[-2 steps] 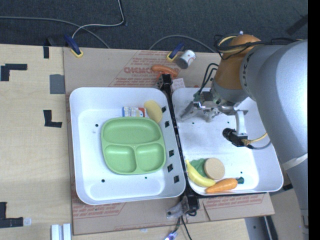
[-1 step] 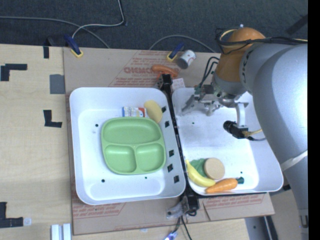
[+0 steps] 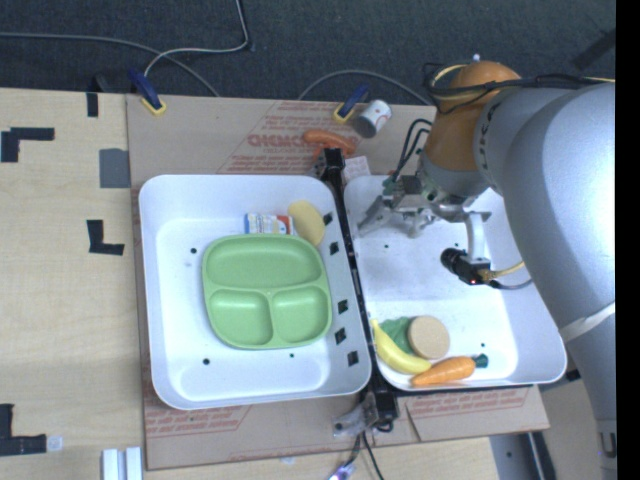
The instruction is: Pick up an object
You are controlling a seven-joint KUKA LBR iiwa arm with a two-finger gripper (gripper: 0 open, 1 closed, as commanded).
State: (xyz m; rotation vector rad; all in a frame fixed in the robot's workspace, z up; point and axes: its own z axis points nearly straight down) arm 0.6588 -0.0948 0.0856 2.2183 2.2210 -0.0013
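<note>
Hovering over right bin (image 3: 520, 353), gripper (image 3: 405, 211), finger state impossible to tell; 1 banana (image 3: 392, 348), 1 carrot (image 3: 445, 370) near front wall; green divided plate (image 3: 267, 290) in left bin (image 3: 170, 268).

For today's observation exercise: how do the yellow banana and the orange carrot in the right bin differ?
The curved yellow banana bends along the bin's left wall, while the straight orange carrot lies along the near edge. The banana is plain yellow; the carrot is orange with a green tip. The banana looks thicker than the carrot. Both lie flat in the right white bin, beside a round tan disc.
</note>
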